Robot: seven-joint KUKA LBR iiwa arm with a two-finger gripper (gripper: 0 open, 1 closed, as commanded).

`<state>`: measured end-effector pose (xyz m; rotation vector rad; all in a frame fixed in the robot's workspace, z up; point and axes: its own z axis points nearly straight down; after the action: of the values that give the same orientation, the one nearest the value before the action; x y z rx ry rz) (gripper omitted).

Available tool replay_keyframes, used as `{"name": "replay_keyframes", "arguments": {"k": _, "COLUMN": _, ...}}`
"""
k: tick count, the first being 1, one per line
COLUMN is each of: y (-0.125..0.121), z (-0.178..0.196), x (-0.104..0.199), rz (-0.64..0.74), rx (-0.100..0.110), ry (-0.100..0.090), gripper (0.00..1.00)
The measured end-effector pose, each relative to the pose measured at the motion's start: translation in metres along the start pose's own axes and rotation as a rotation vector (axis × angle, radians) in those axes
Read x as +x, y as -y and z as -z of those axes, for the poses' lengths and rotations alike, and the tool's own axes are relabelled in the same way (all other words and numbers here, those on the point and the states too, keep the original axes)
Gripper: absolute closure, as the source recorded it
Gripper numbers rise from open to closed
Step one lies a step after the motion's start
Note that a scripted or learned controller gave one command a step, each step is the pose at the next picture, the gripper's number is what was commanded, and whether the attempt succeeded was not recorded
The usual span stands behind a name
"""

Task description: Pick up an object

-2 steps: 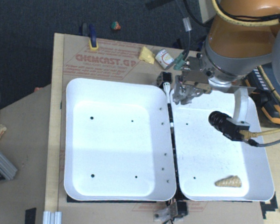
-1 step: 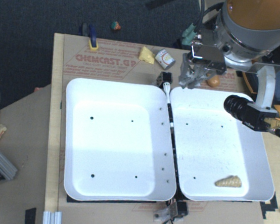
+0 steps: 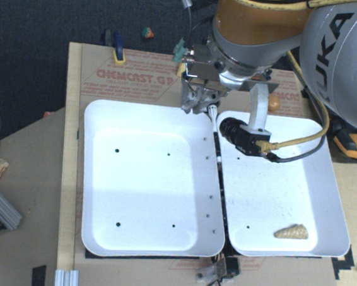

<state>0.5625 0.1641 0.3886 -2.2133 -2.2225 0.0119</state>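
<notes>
Camera view: pincer (image 3: 198, 105), grip state unclear, hovers at the bins' far edge; tan object (image 3: 291, 232) lies unpicked in right bin (image 3: 326, 186).

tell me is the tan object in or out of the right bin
In: the tan object lies on the right bin floor, near its front corner.
</notes>
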Motion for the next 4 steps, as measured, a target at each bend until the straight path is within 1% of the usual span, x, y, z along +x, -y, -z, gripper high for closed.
{"name": "replay_keyframes", "arguments": {"k": 1, "y": -0.048, "z": -0.032, "x": 0.064, "rz": 0.001, "rx": -0.012, "ry": -0.003, "gripper": 1.0}}
{"name": "replay_keyframes", "arguments": {"k": 2, "y": -0.007, "z": -0.092, "x": 0.06, "rz": -0.005, "rx": 0.002, "ry": 0.001, "gripper": 1.0}}
{"name": "replay_keyframes", "arguments": {"k": 3, "y": -0.022, "z": -0.057, "x": -0.02, "rz": -0.013, "rx": -0.015, "ry": 0.0, "gripper": 1.0}}
{"name": "replay_keyframes", "arguments": {"k": 4, "y": -0.049, "z": -0.103, "x": 0.066, "rz": 0.003, "rx": -0.009, "ry": -0.004, "gripper": 1.0}}
